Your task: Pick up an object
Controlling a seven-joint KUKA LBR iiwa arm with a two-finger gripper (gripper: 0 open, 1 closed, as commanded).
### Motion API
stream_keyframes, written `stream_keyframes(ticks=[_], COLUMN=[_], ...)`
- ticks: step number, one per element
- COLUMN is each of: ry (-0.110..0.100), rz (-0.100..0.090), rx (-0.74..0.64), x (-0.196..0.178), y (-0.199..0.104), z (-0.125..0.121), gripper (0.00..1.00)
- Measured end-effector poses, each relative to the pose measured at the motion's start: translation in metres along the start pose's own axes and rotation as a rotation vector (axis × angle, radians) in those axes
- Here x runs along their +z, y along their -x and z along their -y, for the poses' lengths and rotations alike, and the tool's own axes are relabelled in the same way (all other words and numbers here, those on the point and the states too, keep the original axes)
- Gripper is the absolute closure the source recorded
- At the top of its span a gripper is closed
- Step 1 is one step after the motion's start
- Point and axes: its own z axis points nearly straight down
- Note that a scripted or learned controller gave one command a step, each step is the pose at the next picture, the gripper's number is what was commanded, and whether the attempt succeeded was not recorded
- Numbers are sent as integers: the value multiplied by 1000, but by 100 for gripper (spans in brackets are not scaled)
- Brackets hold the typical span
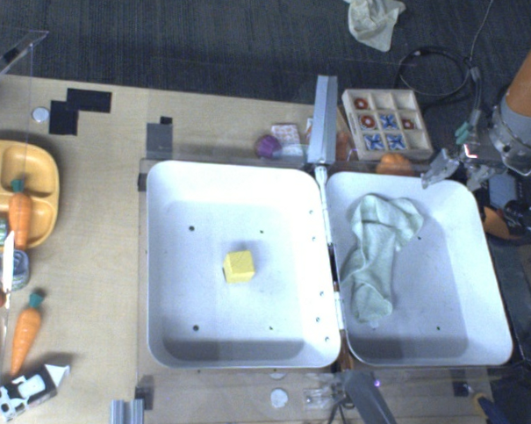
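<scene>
Surveying the camera view, item by item: left bin (pixel 159 246), centre of frame, holds one small yellow block (pixel 239 266) lying alone near its middle, well apart from every wall. Right bin (pixel 486 295), right of centre, holds a crumpled pale green cloth (pixel 376 255) running from its upper middle down toward its lower left. Arm, grey with orange band, at the upper right edge of the frame; end effector (pixel 445 167) sits above the right bin's upper rim, just beside the bin's top right corner, clear of both objects. Fingers: too small and blurred to read, so their spread cannot be told; nothing is seen between them. Bench surroundings: yellow tray (pixel 39 166) and toy carrots (pixel 23 328) at the far left; tic-tac-toe board (pixel 385 121) above the bins. Step in hand, as judged: approach, before any grasp, with no object lifted. Next move calls for choosing a target, most likely the nearer cloth, travelling down-left over it, descending onto a raised fold, then closing.
</scene>
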Motion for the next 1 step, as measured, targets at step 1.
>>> stream_keyframes(ticks=[1], ry=[6], rz=[1], rx=[-136], x=[127], y=[-81], z=[-3], gripper=[0])
